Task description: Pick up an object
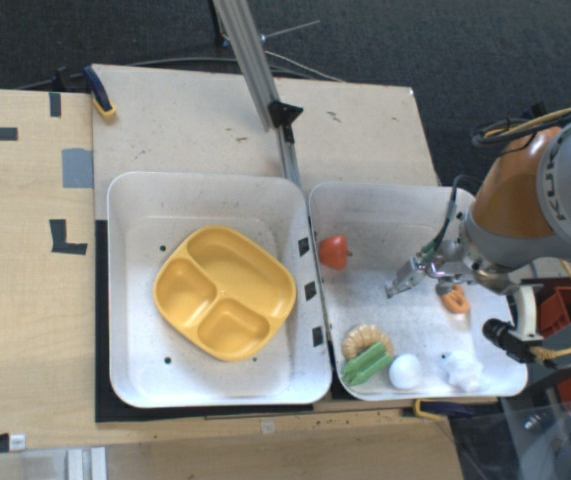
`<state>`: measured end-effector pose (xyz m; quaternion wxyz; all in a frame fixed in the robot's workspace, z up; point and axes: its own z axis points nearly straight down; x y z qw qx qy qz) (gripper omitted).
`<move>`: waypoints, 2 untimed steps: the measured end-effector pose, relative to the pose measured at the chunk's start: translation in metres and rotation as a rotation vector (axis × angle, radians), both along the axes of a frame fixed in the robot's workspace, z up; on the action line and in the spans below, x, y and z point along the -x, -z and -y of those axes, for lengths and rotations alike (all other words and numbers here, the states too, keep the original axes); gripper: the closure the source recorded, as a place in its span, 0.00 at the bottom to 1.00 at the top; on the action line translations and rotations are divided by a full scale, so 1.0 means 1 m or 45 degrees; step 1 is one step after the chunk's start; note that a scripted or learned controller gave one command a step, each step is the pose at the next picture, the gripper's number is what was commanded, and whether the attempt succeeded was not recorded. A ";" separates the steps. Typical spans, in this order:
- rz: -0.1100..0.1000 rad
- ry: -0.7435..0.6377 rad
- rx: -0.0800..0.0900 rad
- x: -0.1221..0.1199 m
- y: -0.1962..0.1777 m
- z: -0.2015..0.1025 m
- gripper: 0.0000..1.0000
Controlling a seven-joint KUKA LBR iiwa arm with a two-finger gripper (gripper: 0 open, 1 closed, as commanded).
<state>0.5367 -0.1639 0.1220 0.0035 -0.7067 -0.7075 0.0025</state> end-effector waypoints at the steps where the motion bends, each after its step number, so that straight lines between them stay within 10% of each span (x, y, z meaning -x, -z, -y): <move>1: 0.007 -0.002 0.001 -0.002 -0.014 0.000 1.00; 2: 0.015 0.002 0.004 0.000 -0.061 0.009 1.00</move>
